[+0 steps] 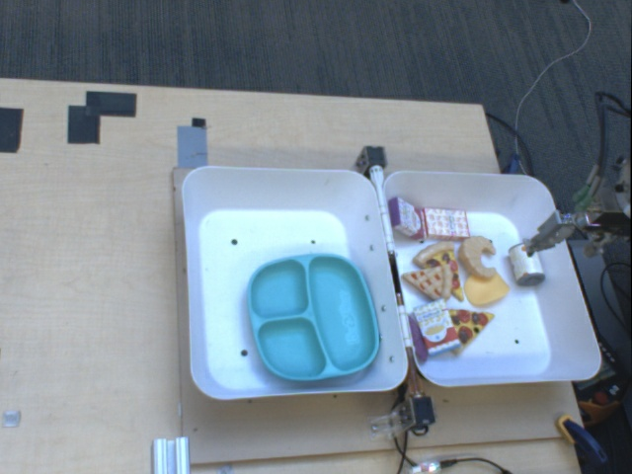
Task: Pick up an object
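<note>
The right white bin holds several toy food pieces. A purple and pink box lies at the back. Below it are a waffle wedge, a bitten brown cookie, a yellow disc, a pizza slice and a second small box. My gripper reaches in low over the bin's right side, just right of the cookie and the disc. A small silvery cylinder sits at its tip; whether it is held or part of the tool is unclear.
The left white bin carries a teal divided plate at its front right. The dividing rim runs between the bins. Cables and dark gear crowd the bench's right edge.
</note>
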`<state>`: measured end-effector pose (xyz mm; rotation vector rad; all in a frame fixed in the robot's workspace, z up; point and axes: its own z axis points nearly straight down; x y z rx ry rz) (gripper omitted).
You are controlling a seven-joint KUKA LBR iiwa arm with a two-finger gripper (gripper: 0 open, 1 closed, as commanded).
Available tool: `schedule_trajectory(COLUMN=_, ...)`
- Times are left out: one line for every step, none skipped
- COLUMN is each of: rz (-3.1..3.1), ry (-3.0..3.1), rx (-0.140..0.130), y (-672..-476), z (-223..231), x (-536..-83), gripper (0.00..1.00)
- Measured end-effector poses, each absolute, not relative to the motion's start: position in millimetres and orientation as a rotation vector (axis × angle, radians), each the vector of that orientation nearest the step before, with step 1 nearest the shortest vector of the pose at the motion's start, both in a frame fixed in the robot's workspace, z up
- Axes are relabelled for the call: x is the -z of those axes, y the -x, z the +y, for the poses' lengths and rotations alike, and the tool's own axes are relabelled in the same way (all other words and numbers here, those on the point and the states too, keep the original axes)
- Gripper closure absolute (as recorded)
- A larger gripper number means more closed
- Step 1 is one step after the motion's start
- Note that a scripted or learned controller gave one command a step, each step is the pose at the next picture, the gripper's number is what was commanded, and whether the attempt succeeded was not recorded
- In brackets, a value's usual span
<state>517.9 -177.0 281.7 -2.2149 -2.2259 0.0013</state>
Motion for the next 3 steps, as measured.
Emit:
schedule_trajectory(rz=-2.224, ry=2.213, rx=-0.003, y=-582.4, z=-159.5, x=-137.8, gripper=0.00)
schedule_trajectory(rz=-2.228, ry=2.213, rx=0.005, y=-590.9, z=-154.7, x=-86.4, gripper=0.00)
schedule_trajectory(rz=-2.232, ry=2.217, rx=0.013, y=-594.0, z=-154.5, x=-96.3, gripper=1.00)
